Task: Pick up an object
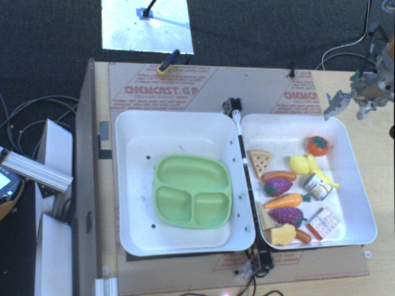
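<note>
End effector [350,102]: parked beyond right bin's [355,184] far right corner, prongs spread, nothing between them.
Toy food: clustered in right bin; tomato [317,145] nearest, standing apart, likely easiest pick.
Left bin [133,165]: green divided plate [192,191].

Gripper [350,103] at upper right of frame, above the bench [259,82], just beyond the right bin [355,165] rim; fingers spread, nothing between them. Right bin holds toy food (tomato [318,145], lemon [300,163], carrot [285,200], pizza slice [260,161], others). Left bin [133,165]: green divided plate [192,191], centre.
</note>
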`<control>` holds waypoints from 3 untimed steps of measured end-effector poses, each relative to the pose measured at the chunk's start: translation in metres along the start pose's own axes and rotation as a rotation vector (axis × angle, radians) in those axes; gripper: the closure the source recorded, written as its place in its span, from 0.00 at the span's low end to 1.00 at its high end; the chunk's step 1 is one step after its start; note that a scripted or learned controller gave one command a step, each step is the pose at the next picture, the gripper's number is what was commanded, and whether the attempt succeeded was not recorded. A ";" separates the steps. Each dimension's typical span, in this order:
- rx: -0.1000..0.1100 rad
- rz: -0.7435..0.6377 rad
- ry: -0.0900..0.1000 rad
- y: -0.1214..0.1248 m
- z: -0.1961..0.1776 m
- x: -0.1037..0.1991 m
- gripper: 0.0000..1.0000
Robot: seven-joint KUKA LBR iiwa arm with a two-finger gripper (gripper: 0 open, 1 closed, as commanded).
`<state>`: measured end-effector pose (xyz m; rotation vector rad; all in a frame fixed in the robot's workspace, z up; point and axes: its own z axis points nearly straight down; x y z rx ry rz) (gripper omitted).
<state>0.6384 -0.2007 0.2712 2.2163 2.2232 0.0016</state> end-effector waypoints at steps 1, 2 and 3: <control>0.000 0.002 0.000 -0.039 0.187 0.006 0.00; -0.003 0.001 -0.001 -0.038 0.176 0.006 1.00; -0.003 -0.002 0.002 0.016 0.094 0.088 1.00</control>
